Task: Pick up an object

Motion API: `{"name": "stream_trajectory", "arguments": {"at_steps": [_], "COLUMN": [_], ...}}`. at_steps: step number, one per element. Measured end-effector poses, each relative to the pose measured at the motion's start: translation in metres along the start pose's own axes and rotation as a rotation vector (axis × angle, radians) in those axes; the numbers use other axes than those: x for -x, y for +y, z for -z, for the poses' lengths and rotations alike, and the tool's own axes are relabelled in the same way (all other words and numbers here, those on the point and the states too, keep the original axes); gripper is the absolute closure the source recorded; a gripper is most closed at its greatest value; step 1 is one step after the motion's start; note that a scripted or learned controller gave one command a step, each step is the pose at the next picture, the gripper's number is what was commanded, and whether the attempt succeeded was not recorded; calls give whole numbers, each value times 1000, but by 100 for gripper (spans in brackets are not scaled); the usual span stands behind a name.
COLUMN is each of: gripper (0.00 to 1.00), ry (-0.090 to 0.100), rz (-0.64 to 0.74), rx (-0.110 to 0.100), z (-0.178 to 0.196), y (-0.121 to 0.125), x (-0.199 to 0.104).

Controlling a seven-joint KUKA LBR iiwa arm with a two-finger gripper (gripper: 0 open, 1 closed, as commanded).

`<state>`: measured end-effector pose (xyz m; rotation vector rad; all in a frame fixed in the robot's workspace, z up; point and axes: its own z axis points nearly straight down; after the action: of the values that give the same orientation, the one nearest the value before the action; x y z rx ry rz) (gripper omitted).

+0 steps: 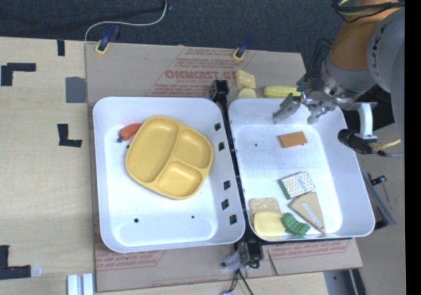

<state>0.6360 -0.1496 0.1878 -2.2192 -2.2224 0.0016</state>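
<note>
Two shallow white bins are sitting side by side on the wooden tabletop (39, 175), and I am working over the right bin (342, 168). My pincer (301, 109) is hanging at that bin's twelve o'clock edge, its two grey fingers spread apart and pointing down, with nothing between them. So I am judging the task to be in its approach step: no object is gripped yet.

Nearest to the pincer, at about its six o'clock, a flat orange-brown rectangular cracker-like piece (293, 139) is lying alone on the bin floor, near but not touching the fingers. Down at the bin's six o'clock corner a cluster is crowding together: a checkered green-bordered square packet (297, 184), a tan wedge-shaped piece (309, 210), a speckled beige toast-like slice (264, 206), a pale yellow rounded piece (268, 224) and a small green knobbly toy (296, 225). A yellow corn-cob toy (279, 91) is lying outside the bin, at the pincer's nine o'clock.

In the left bin (108, 221), a yellow three-compartment plastic plate (169, 156) is resting, with a small orange carrot-like toy (129, 131) at its ten o'clock.

I am expecting the next move to call for shifting toward six o'clock, centring over the lone flat piece, descending until the fingers straddle it, then closing. Being thin, it may be slipping under the fingertips.
</note>
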Motion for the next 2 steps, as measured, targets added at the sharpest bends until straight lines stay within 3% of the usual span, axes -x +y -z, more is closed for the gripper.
{"name": "stream_trajectory", "arguments": {"at_steps": [1,2], "gripper": [0,0], "ry": [-2,-3], "rz": [-2,0], "rx": [-2,2], "z": [-70,-104], "y": [5,5], "x": [49,27]}}
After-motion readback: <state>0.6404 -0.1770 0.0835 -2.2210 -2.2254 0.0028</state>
